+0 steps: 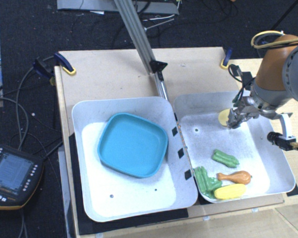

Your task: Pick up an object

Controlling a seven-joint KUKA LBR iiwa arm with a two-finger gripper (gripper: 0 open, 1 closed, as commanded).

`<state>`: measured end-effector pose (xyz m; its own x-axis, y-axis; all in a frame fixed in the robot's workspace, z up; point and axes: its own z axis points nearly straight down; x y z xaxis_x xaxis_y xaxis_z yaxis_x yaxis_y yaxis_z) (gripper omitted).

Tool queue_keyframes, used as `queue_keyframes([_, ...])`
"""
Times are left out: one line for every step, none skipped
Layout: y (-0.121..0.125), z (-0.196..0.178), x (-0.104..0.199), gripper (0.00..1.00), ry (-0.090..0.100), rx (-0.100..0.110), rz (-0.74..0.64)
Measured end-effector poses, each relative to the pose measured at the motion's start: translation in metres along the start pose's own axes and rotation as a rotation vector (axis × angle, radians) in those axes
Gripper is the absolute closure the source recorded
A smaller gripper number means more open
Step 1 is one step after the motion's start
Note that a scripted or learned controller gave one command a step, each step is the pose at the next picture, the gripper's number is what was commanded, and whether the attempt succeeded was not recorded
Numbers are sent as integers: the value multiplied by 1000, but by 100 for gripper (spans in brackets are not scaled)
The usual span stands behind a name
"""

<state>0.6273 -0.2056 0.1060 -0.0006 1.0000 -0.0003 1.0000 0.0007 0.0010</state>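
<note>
My gripper (pixel 234 121) reaches in from the right and hangs low over the far part of the right bin (pixel 260 149). A pale yellow round object (pixel 223 118) lies right at its left side, partly hidden by it. Nearer the front of that bin lie a green pickle-like piece (pixel 225 158), a brown drumstick (pixel 235 176), a yellow piece (pixel 229 191) and a green leafy piece (pixel 205 181). A blue square plate (pixel 133 144) rests in the left bin (pixel 93 196).
A slanted metal pole (pixel 144 45) crosses the bench behind the bins, ending at the divide between them. Clamps sit at the bench's far corners. A handheld pendant (pixel 13 176) and cables lie on the floor to the left.
</note>
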Motion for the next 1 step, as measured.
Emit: queue_keyframes([1,-62,-4,100,-1,-4,1])
